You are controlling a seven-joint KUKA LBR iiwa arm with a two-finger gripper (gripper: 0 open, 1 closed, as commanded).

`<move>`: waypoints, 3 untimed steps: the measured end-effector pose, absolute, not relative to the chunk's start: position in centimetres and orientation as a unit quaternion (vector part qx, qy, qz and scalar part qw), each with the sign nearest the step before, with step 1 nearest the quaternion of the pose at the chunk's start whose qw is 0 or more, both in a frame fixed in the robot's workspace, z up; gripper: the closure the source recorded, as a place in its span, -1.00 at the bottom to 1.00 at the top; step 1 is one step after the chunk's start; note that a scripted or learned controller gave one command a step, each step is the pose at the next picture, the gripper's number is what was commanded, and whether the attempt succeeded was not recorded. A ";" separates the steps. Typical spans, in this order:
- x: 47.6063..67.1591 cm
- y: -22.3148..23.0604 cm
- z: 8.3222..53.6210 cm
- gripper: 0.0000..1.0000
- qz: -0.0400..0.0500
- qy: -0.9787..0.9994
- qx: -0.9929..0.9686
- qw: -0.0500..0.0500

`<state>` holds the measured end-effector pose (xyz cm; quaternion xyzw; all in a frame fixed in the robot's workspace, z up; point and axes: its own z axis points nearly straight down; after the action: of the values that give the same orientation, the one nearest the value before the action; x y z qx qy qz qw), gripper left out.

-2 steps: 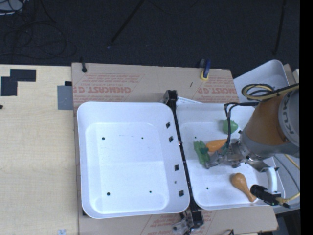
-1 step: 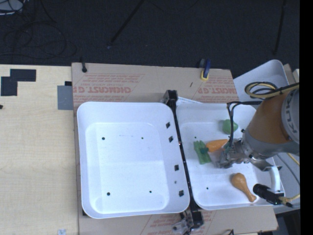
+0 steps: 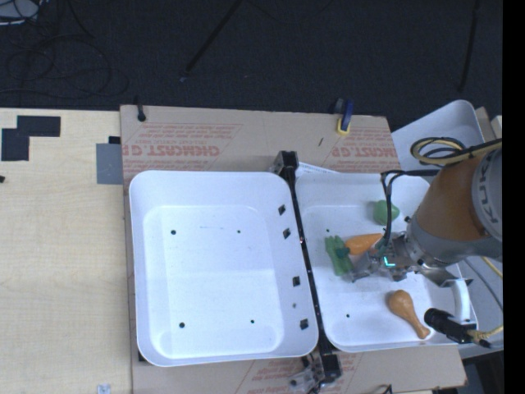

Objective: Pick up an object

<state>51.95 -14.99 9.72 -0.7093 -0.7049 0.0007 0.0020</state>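
The right bin (image 3: 361,335) holds a dark green ridged piece (image 3: 336,253), an orange carrot-shaped piece (image 3: 362,242), a light green round piece (image 3: 384,212) and a tan pear-shaped piece (image 3: 404,309). My gripper (image 3: 358,271) reaches in from the right and hangs low over the middle of this bin. Its tip is right beside the dark green piece and just below the orange one. Nothing is visibly held.
The left bin (image 3: 139,220) stands beside the right one, with a black divider rail (image 3: 299,253) between them. Both rest on a cardboard sheet (image 3: 213,138). The grey arm with its orange band (image 3: 455,208) covers the right bin's far right side.
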 end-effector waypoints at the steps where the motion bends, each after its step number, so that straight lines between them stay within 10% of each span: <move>1: 52.3 -17.0 8.7 -1.00 0.001 -0.707 -0.708 0.001; 3: 57.9 -11.5 8.8 -1.00 0.000 -0.708 -0.706 0.001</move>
<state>57.92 -11.55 8.75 -0.7059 -0.7083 0.0001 0.0007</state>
